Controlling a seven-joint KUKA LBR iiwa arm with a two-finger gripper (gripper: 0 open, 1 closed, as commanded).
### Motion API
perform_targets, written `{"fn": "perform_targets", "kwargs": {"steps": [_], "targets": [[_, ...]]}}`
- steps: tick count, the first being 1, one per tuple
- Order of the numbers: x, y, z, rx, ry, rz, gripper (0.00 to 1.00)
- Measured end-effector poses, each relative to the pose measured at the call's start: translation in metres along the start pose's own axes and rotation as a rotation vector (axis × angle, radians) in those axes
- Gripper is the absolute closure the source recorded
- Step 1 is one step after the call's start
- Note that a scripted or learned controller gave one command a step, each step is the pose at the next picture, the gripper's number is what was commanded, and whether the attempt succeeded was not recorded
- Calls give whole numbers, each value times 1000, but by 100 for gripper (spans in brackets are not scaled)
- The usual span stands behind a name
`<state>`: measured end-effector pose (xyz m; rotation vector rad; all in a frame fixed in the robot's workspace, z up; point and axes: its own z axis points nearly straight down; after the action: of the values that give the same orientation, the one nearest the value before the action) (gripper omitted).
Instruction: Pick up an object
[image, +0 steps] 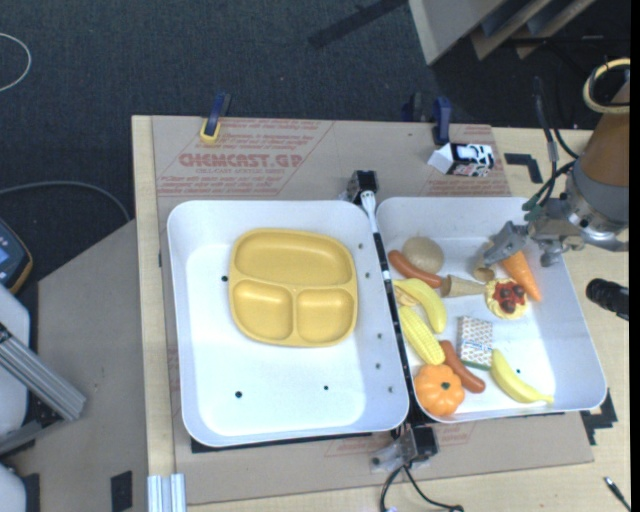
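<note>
My gripper (525, 250) hangs over the back right part of the right bin (590, 345), fingers spread open, one finger (498, 246) to the left and one to the right. An orange carrot (522, 275) lies just below it, its thick end reaching up between the fingers, and nothing is gripped. Beside the carrot sits a small round tart (507, 297) with red topping. Further left lie a red hot dog (413, 268), a tan potato (423, 250), a yellow banana (423, 301) and a corn cob (421, 336).
The front of the right bin holds an orange pumpkin (440, 390), a sausage (461, 366), a wrapped cracker (476, 340) and a second banana (518, 379). A yellow compartment plate (294, 286) lies in the left bin (200, 400). The arm's grey wrist (600, 205) stands at the right.
</note>
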<state>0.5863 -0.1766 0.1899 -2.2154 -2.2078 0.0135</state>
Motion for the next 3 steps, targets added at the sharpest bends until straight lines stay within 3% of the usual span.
{"fn": "perform_targets", "kwargs": {"steps": [1,3], "targets": [[0,3,-9,-15,-3,-3,0],[11,5,79,-14,-3,-3,0]]}}
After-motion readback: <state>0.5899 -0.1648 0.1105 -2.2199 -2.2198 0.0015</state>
